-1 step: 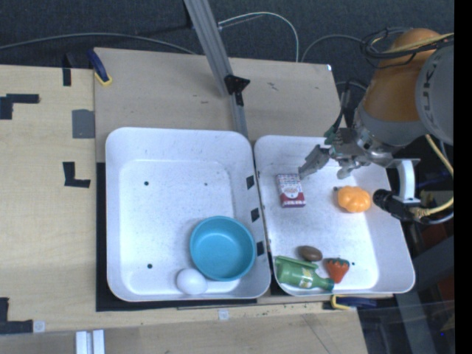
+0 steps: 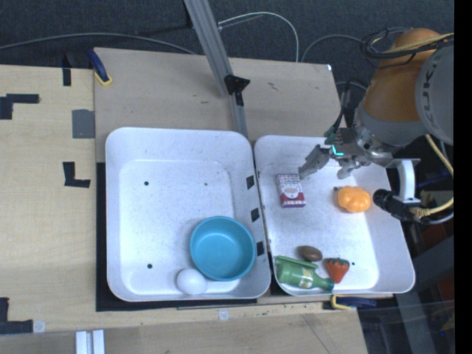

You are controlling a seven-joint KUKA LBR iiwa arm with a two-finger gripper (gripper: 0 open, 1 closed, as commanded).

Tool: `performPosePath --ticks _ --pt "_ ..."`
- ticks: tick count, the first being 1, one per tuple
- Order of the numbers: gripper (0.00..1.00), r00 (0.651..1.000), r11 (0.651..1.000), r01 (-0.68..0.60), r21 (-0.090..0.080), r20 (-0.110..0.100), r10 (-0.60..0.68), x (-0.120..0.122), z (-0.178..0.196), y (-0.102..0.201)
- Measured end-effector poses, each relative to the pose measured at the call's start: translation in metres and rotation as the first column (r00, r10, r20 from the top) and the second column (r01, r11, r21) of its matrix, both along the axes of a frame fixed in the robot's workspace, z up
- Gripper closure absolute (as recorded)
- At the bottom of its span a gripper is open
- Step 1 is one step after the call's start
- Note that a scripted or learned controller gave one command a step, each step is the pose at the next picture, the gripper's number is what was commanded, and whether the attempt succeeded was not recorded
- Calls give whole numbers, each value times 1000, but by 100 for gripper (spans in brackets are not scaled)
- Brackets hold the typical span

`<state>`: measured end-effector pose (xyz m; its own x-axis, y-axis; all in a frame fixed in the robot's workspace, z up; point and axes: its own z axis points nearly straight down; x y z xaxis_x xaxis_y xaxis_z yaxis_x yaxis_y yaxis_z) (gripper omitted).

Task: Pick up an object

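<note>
- The gripper (image 2: 329, 162) hangs over the far part of the right bin (image 2: 391, 260), its two fingers spread apart with nothing between them
- Nearest candidate is the small red-and-white carton (image 2: 291, 190), lying on the bin floor just beside the left fingertip; the orange fruit (image 2: 353, 199) sits close on the other side
- A green bottle (image 2: 301, 274), brown lump (image 2: 310, 254) and strawberry (image 2: 337, 268) lie at the near edge
- Judged from this, nothing is picked yet: descent, closing and lift all remain
</note>
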<state>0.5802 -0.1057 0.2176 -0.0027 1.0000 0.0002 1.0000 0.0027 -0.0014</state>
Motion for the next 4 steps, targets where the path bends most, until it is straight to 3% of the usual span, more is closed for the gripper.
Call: performPosePath --ticks 2,3,4 --pt "0 1000 1000 2 0 -5 -2 -10 -103 -9" --pt "0 1000 1000 1 -2 0 -1 -10 -129 -9" --pt "100 1000 1000 0 0 0 0 -10 -119 -8"
